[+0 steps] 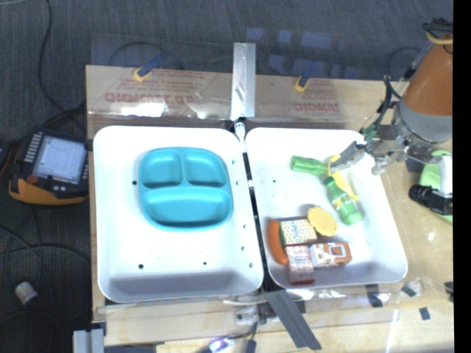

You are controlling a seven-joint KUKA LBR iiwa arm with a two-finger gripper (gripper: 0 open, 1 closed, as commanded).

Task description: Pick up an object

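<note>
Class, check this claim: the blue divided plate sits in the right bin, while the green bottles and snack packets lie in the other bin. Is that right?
One detail is wrong. The camera view shows the blue divided plate in the left bin, not the right. The green bottles and snack packets lie in the other bin, the right one.

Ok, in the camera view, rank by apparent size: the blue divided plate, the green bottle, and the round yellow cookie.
Largest to smallest:
1. blue divided plate, by far the largest
2. green bottle
3. round yellow cookie, somewhat smaller than the bottle
</note>
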